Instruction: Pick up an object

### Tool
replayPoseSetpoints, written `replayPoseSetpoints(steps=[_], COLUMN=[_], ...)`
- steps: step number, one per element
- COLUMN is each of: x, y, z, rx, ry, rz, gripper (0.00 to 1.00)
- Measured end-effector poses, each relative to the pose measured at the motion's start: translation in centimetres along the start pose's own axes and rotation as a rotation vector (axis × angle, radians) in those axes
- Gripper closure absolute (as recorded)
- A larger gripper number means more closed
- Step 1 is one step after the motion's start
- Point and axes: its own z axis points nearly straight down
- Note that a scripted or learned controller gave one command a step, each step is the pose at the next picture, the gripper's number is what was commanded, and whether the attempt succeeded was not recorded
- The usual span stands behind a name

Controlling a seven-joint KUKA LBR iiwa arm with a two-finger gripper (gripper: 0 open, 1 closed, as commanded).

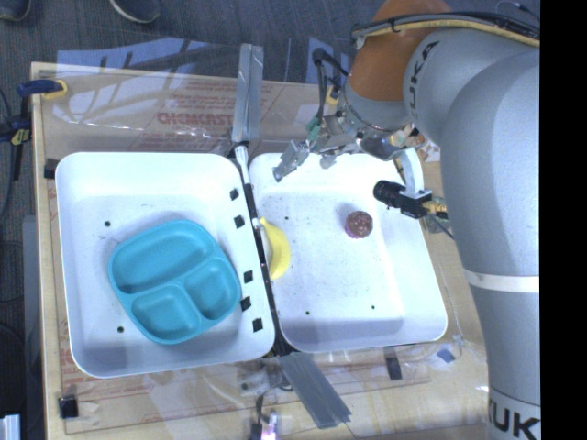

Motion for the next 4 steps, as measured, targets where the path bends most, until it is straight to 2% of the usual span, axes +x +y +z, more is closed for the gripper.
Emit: replayPoseSetpoints(steps=[1,2,3,4], x=[-2.6,1.3,0.4,0.6], y=[-8.8,-11.4,-7.3,-7.2], z=[8.6,11.2,11.4,10.5], rx=[0.000,-0.006,0.003,0.000], ry=[0.000,-0.012,-0.009,-0.006], rz=[-0.587,-0.524,-0.441,-0.444], gripper=[0.00,0.00,0.00,1.00])
